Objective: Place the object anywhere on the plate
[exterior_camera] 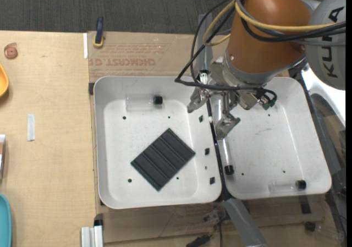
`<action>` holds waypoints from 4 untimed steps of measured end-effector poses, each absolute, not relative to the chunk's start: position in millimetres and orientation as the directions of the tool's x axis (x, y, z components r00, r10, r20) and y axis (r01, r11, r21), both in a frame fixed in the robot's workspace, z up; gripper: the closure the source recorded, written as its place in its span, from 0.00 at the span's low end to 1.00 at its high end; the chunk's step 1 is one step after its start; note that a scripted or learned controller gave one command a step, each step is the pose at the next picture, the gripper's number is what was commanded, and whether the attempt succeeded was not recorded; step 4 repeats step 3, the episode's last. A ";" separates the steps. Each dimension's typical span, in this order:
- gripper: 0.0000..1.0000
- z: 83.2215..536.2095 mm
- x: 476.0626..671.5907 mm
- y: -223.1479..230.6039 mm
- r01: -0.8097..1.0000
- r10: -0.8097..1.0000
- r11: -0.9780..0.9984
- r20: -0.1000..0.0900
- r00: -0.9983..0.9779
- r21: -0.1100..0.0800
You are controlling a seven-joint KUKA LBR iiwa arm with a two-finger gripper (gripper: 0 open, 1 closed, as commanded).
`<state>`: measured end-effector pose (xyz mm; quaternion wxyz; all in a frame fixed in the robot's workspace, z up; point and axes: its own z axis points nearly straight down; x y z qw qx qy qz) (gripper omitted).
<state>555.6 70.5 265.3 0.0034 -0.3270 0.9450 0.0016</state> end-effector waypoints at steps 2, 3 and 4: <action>0.00 274.3 556.9 70.2 -0.614 -0.614 0.789 -0.011 -0.789 0.001; 1.00 283.3 558.3 70.1 -0.611 -0.611 0.792 -0.016 -0.792 0.001; 1.00 283.3 558.3 70.1 -0.611 -0.611 0.792 -0.016 -0.792 0.001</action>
